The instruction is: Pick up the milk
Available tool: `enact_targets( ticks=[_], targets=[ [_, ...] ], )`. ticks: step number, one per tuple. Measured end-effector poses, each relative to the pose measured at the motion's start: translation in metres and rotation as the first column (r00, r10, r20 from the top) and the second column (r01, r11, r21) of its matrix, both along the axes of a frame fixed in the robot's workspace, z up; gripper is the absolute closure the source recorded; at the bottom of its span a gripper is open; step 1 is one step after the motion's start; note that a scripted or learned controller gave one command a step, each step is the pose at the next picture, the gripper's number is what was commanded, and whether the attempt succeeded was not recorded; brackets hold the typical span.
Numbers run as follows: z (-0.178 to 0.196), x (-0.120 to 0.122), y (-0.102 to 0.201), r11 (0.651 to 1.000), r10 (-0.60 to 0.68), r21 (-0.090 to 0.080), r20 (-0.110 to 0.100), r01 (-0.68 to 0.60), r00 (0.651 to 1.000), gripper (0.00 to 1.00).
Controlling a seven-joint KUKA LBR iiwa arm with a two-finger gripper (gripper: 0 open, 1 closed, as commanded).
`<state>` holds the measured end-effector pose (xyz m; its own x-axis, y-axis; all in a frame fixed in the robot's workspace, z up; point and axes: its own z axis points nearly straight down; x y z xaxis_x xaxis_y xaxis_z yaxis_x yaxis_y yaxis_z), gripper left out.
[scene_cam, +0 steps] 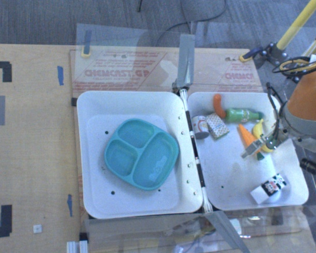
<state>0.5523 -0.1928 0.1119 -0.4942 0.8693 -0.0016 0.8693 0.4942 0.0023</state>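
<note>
The milk (268, 187) is a small white carton with black cow patches. It lies on its side in the front right corner of the right bin (229, 186). My gripper (258, 148) hangs over the right part of that bin, behind the milk and apart from it. It is just in front of a yellow banana (259, 128) and an orange carrot (245, 134). The grey arm with its orange band (305, 96) comes in from the right edge.
At the back of the right bin lie a second carrot (218, 105), a green bottle (243, 114), a patterned box (217, 125) and a small can (200, 124). The left bin (95, 115) holds a teal divided plate (141, 153).
</note>
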Motion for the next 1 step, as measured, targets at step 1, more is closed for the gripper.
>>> enact_targets(
  ticks=[1],
  targets=[
    [0.0496, -0.0717, -0.0210, 0.995, 0.100, 0.000, -0.001, -0.100, 0.995, 0.00]
  ],
)
